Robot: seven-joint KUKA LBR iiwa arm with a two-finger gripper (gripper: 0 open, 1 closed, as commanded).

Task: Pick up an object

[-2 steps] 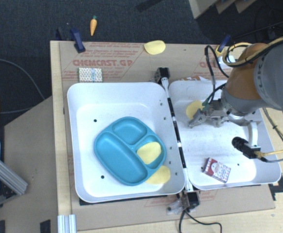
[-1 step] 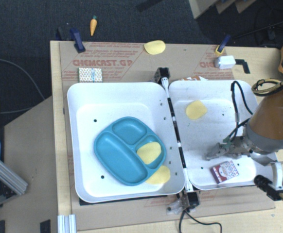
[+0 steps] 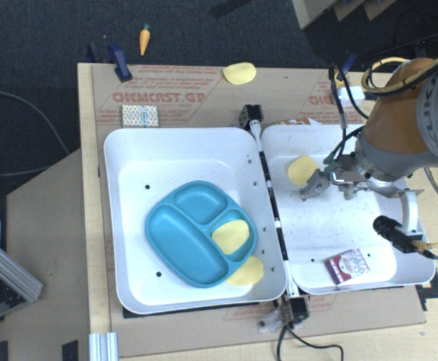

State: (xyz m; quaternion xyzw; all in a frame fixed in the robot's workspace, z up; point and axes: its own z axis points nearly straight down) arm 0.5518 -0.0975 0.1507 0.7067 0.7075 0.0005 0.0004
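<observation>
**Gripper low in the right bin, its grip unclear**

The gripper [image 3: 326, 182] sits just beside a yellow chip-like piece [image 3: 300, 169] near the right bin's [image 3: 309, 273] far-left corner. Whether it is parted or closed, I cannot tell. The arm [image 3: 407, 126] hides the bin's far-right corner. A red packet [image 3: 347, 266] lies near its front edge.

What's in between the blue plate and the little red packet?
In the camera view, the divider where the two white bins meet lies between the blue plate and the red packet, then bare white bin floor.
</observation>
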